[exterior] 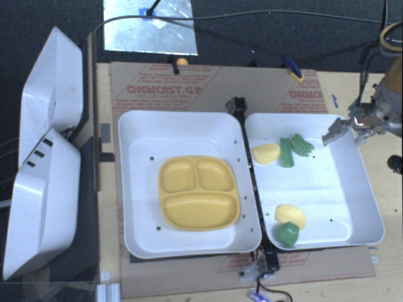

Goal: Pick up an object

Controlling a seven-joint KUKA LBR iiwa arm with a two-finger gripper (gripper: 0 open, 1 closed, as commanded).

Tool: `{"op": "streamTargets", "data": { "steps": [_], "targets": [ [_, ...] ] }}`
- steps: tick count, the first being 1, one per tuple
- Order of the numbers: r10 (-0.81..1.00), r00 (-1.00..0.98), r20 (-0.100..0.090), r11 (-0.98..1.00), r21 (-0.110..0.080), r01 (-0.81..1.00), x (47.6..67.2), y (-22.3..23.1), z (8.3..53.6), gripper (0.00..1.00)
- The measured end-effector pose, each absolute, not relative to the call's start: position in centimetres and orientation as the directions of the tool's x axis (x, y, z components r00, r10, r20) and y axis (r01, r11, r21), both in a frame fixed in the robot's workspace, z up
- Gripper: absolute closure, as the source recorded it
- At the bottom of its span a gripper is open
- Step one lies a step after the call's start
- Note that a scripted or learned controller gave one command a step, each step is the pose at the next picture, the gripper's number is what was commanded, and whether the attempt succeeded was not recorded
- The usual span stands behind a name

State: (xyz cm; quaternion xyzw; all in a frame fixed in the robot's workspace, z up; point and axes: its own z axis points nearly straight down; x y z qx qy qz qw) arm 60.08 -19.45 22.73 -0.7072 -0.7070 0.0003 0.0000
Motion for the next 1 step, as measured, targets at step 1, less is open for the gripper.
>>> {"op": "streamTargets", "data": {
  "steps": [1],
  "targets": [
    [1.0, -0.003, -0.001, 0.003, 0.004, 1.0, 64.34, -17.46, 26.22, 0.0]
  ]
}}
